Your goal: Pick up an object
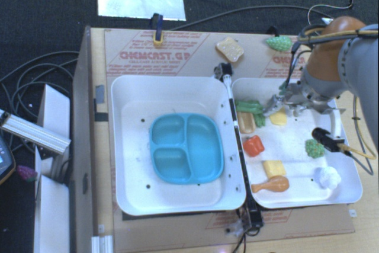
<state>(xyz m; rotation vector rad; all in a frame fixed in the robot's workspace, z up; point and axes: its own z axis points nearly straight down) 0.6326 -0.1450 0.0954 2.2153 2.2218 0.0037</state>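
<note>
Blue tray (pixel 187 148) in white bin (pixel 133 186) — red pepper (pixel 253 146), yellow block (pixel 273 168), green broccoli (pixel 314 148).

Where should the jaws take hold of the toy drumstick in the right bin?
Probably the narrow handle end of the drumstick, from straight above. It lies flat, pointing toward the divider, so closing across that thin neck looks easier than spanning the rounded end near the yellow block.

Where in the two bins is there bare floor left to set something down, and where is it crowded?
The left bin has bare floor on every side of the blue divided tray, widest along its top and left. The right bin is crowded: pepper, cheese wedge, drumstick, broccoli, with the gripper over its top. A small patch lies between pepper and broccoli.
</note>
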